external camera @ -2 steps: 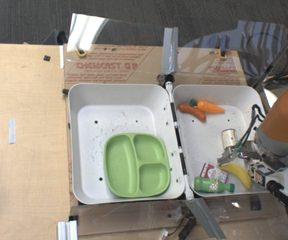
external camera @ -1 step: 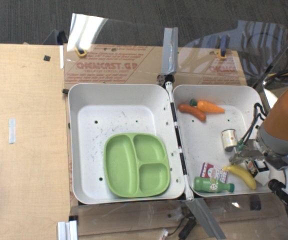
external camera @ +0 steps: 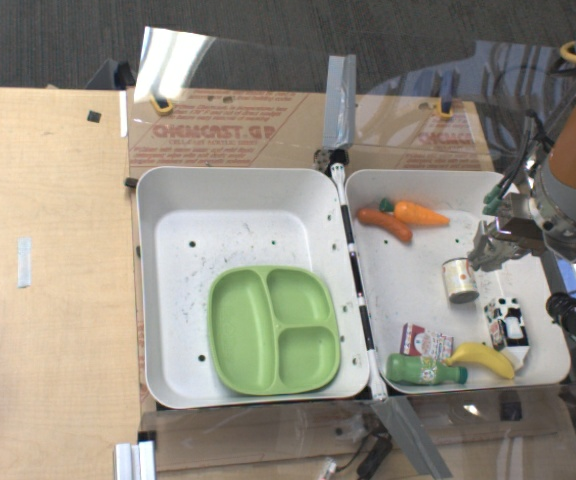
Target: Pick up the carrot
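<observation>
The carrot (external camera: 420, 213), orange with a green top, lies near the back of the right bin (external camera: 528, 183), its green end pointing left. A red sausage-like piece (external camera: 386, 225) lies just in front of it, close alongside. My gripper (external camera: 487, 251) hangs over the right part of that bin, to the right of the carrot and a little nearer the front, apart from it. It sits just above a small tin can (external camera: 459, 279).
The right bin also holds a black-and-white cow toy (external camera: 508, 323), a banana (external camera: 486, 358), a green bottle (external camera: 424, 370) and a small red-and-white carton (external camera: 426, 343) near the front. The left bin (external camera: 168, 268) holds a green divided plate (external camera: 273, 330).
</observation>
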`<state>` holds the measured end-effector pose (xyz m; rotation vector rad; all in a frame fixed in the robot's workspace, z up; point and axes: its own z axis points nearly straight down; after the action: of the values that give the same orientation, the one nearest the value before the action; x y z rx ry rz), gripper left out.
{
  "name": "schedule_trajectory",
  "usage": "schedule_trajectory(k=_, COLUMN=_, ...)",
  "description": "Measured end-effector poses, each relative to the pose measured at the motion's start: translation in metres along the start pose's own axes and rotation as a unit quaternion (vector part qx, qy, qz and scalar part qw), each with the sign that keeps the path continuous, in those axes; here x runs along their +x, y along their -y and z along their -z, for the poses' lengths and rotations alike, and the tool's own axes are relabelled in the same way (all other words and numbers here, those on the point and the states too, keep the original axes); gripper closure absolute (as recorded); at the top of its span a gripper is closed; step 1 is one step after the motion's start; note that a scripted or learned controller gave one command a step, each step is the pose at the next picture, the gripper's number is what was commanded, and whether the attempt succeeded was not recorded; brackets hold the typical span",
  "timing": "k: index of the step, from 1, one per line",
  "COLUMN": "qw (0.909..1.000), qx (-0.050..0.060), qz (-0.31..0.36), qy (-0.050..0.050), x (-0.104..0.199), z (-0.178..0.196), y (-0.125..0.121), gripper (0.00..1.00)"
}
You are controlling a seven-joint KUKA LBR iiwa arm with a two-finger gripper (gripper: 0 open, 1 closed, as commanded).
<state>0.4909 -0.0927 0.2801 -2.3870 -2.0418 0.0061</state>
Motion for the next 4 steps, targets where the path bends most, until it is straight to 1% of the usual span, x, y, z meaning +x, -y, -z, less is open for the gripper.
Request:
schedule_trajectory(k=1, qw=0.9926, qx=0.0, qz=0.122, qy=-0.001, x=-0.076, z=-0.131, y=0.002, gripper=1.0)
schedule_trajectory(k=2, qw=0.9924, qx=0.0, qz=0.123, qy=0.0, x=0.03, z=-0.014, y=0.018, gripper=1.0)
schedule_trajectory(k=3, qw=0.9943, qx=-0.001, qz=0.107, qy=0.0, x=-0.079, z=-0.032, y=-0.112, gripper=1.0)
schedule_trajectory(k=4, qw=0.9812, qx=-0.001, qz=0.193, qy=-0.001, x=-0.067, z=-0.047, y=0.003, gripper=1.0)
